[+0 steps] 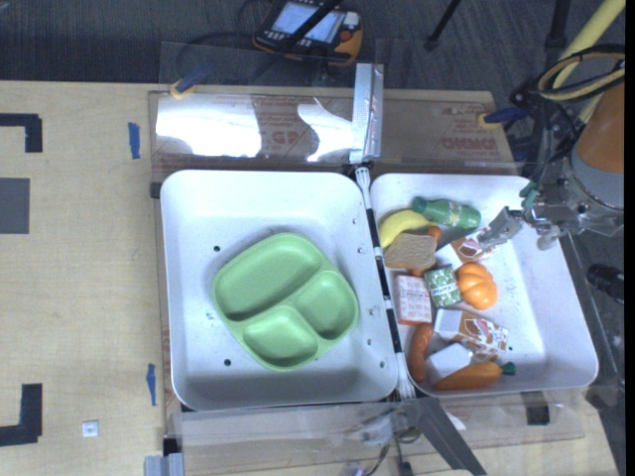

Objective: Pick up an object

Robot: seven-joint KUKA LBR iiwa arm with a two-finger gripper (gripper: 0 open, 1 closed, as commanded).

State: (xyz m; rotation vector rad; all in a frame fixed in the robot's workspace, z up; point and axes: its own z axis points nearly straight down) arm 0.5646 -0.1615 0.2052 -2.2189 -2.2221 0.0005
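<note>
Toy food pile (pixel 446 296) crowds right white bin's (pixel 556 335) nine o'clock side; we see metal two-finger gripper (pixel 493 234) poised above at one o'clock, fingers' spread unclear to us.

The arm (pixel 603 157) is cut off by the right edge; only its wrist section is in frame. Whether the hand (pixel 499 228) has its fingers parted cannot be determined. The banana (pixel 399 226) is partly covered by the bread slice (pixel 411 251). The sausage (pixel 421 351) is partly hidden under small packets (pixel 448 357). Print on the packets is too small to read. The device (pixel 306 28) behind the bins is blurred.
</note>
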